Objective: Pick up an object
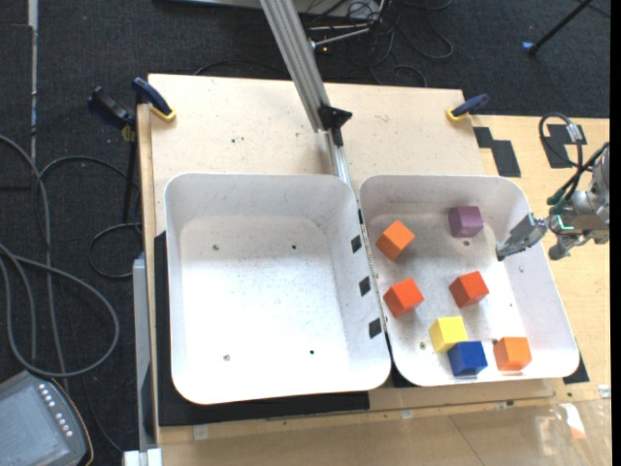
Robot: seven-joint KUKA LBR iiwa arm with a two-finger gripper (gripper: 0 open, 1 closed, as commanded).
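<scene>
Left bin: holds 0 objects; bare white floor with dark specks.
Right bin: holds 7 blocks, all lying loose on the floor.
Block count by colour: 4 orange, 1 purple, 1 yellow, 1 blue.
Orange blocks: upper orange block near the divider; lower-left orange block below it; centre orange block mid-bin; front orange block at the near rim.
Yellow block: touching the blue block at the front.
Purple block: near the far wall.
Gripper: at the right rim of the right bin, fingers spread, 1 dark finger reaching over the bin wall; nothing sits between them.
Nearest candidates: purple block and centre orange block, both apart from the gripper.
Task status: not started as far as visible; 0 objects lifted.
Remaining: choose 1 block, descend, close, lift.
</scene>
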